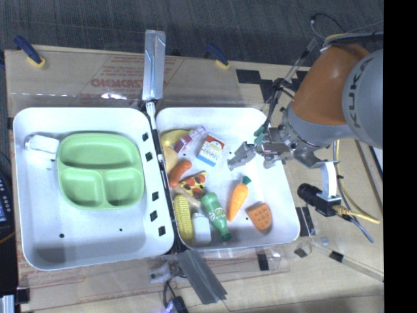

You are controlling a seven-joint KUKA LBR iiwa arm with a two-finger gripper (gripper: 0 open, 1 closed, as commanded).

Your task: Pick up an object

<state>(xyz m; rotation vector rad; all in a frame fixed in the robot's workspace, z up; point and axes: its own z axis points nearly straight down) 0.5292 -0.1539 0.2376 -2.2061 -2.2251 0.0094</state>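
Right white bin (277,194), centre-right of frame: orange toy carrot (238,199), waffle-shaped orange piece (259,216), green bottle (215,216), yellow corn cob (183,216), pizza slice (193,184), small white-and-blue carton (210,150), yellow banana (171,137). Left white bin (39,233) holds a green compartment tray (101,169). Grey two-finger gripper (245,154) hangs over the right bin just above the carrot, nothing visibly between its fingers; their spread cannot be told.

Robot lab setup, no doubt about it.
Two white bins (39,240) clamped side by side on a bench (365,253) with blue clips (29,51), loose cables (355,210), plastic toy food (238,199) and a big grey-and-orange industrial arm (332,96) over dark carpet.
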